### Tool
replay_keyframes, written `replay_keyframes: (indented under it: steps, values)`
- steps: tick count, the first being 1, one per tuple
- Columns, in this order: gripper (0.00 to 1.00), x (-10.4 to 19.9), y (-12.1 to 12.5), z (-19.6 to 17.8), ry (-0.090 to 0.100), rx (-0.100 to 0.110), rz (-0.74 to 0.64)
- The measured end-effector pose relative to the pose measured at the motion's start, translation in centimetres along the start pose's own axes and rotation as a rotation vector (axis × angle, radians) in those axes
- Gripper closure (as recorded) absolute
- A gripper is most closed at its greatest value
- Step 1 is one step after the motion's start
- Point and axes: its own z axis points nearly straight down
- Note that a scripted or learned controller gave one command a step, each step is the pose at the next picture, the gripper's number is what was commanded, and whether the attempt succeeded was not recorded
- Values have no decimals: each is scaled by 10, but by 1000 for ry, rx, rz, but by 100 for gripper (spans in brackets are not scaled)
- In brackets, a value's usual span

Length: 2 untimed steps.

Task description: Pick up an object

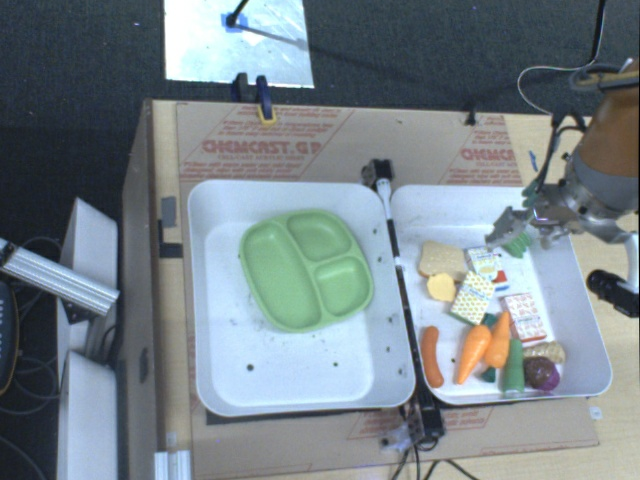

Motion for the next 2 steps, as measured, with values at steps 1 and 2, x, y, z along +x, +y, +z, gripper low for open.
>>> replay_keyframes:
  steps: [1, 2]
  values:
    - [0, -32, -4, 143, -1, -1, 2]
    - [0, 7, 31, 143, 0, -1, -1]
